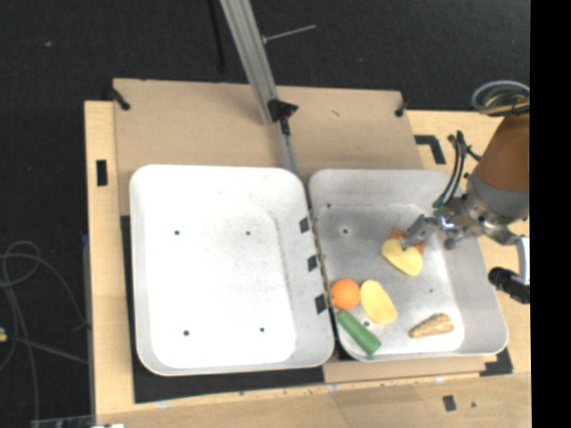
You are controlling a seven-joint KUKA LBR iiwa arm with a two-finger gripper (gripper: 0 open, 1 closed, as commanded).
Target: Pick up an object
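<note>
My pincer (417, 235) hangs low in the right bin (464, 328), touching a yellow piece (403, 259); I cannot tell its opening. Approach step; next needs closing and lifting.

Arm (504, 163) cut off at right; small orange thing (398, 234) possibly half hidden.

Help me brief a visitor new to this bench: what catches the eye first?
The bright cluster in the right bin: an orange ball, two yellow pieces, a green stick and a tan wedge. The gripper hovers at the upper yellow piece.
</note>
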